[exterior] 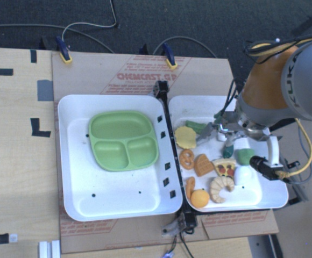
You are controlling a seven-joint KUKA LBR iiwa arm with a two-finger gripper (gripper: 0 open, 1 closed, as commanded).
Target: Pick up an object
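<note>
My gripper (227, 134) hangs low over the back of the right bin (269, 200), below the grey arm with its orange band (263, 85). Several toy foods lie in that bin. A yellow piece (185, 137) and a dark green piece (197, 127) lie just left of the gripper. A teal piece (228, 151) and a green block (245, 156) sit right under it. Nearer the front are a pretzel (186, 158), a brown toast (204, 165), a pizza slice (225, 169), a croissant (221, 188) and an orange (199, 198).
The left bin (70, 187) holds a green divided plate (125, 140). A black divider (168, 144) runs between the two bins. A cable and a black fitting (269, 170) trail from the arm over the right bin's right side.
</note>
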